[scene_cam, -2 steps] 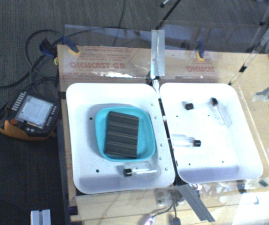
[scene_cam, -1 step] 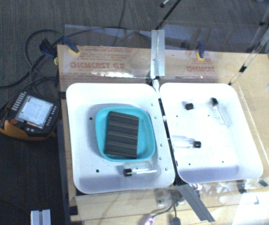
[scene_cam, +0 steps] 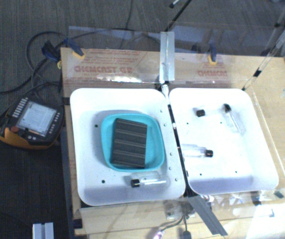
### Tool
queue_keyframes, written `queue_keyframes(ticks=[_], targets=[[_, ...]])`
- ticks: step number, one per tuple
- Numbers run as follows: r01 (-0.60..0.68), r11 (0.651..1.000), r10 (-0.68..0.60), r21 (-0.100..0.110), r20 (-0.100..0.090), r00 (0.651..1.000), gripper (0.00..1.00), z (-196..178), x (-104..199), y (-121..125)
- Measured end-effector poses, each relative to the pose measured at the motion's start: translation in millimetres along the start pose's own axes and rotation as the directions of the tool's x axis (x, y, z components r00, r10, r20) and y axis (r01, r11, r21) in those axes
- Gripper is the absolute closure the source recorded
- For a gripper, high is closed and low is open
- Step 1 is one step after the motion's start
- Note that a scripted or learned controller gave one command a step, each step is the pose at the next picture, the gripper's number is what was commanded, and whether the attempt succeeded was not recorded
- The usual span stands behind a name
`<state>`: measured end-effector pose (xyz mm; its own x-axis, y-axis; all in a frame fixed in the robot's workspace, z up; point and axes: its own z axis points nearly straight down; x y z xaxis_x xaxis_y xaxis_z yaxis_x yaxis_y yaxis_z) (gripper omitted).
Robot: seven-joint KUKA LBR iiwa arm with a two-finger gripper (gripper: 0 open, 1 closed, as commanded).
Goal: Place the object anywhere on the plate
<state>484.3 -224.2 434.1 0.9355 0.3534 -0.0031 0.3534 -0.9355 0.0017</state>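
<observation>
The clear tubes are hard to make out against the white: one with a black cap [scene_cam: 147, 181] in the left bin [scene_cam: 82, 148], just below the plate [scene_cam: 105, 133], and two more [scene_cam: 233, 118] [scene_cam: 197, 152] in the right bin [scene_cam: 251, 153]. The block [scene_cam: 129, 143], dark, rectangular and ribbed, lies flat on the blue plate.

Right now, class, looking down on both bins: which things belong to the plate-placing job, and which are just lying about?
Belongs to the job:
- blue plate, left bin
- dark ridged block lying on it

Lying about:
- clear vial in front of the plate
- two clear vials and a small black cap, right bin
- handheld controller, floor
</observation>
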Motion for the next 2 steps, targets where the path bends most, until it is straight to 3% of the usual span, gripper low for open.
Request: queue_keyframes(ticks=[1,2], targets=[[-0.138,0.99,0.138,0.0,0.0,0.99,0.0,0,0,0],[-0.16,0.987,0.16,0.003,0.002,0.987,0.0,82,0,-1]])
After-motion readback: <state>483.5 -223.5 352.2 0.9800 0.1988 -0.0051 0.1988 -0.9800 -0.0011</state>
